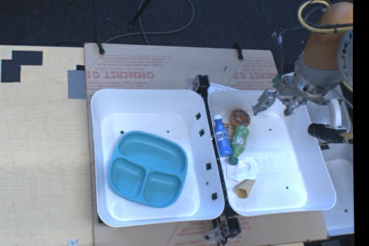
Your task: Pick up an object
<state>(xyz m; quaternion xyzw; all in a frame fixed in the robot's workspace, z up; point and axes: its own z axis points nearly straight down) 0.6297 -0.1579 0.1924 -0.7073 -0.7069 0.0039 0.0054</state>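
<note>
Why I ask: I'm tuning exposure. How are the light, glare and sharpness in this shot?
Camera view: bright even light washes out the white bins' floors; soft short shadows lie beside the blue tray and green bottle; the background above the bench is dark; the gripper looks slightly soft.

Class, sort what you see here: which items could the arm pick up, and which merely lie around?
For the job: gripper, blue bottle, green bottle, doughnut, cone, blue divided tray.
Lying about: cables on the floor, cardboard sheet.
</note>
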